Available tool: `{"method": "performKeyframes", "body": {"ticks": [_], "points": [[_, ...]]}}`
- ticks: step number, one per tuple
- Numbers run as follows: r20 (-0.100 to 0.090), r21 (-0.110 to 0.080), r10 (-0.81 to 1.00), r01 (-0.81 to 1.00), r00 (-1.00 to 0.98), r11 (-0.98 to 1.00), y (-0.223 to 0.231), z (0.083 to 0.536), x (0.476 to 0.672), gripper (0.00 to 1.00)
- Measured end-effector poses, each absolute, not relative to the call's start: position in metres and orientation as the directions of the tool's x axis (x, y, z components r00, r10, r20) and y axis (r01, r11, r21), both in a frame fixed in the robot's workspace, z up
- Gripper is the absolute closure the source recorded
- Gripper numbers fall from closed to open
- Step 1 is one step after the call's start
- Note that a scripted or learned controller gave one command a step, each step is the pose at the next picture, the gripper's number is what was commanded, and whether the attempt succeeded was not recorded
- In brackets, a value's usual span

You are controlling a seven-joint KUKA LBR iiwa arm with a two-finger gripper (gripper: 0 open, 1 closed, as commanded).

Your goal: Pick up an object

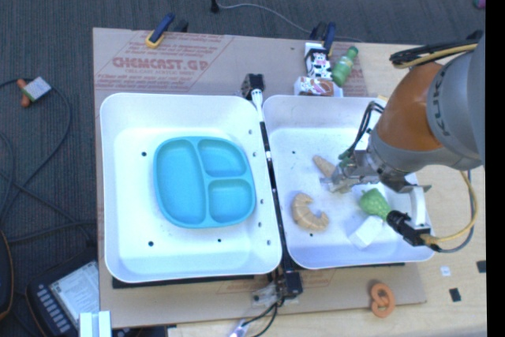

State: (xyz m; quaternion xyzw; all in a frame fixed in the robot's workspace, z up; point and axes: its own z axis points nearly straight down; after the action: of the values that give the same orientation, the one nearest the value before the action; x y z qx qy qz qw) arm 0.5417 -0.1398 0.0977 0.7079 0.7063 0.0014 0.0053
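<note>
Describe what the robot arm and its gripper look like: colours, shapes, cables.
The arm is a thick, rounded grey body with an orange band above the wrist. Black cables loop down beside it. The gripper is a small grey metal piece with two fingers.

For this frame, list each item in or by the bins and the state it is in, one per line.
blue divided plate: lying flat in the left bin, compartments bare.
croissant: lying loose in the right bin.
tan piece: lying on the bin floor beside the gripper.
green item: lying under the arm's wrist.
white block: resting near the bin's front wall.
gripper: low in the right bin, nothing visibly held.
</note>
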Motion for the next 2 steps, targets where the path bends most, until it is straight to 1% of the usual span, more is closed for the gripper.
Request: {"method": "performKeyframes", "body": {"ticks": [1,2], "points": [[-0.002,0.002,1.0,1.0,-0.001,0.001,-0.139,0.159,0.617,1.0],[-0.001,0.002,1.0,1.0,-0.002,0.002,-0.111,0.19,0.669,1.0]]}}
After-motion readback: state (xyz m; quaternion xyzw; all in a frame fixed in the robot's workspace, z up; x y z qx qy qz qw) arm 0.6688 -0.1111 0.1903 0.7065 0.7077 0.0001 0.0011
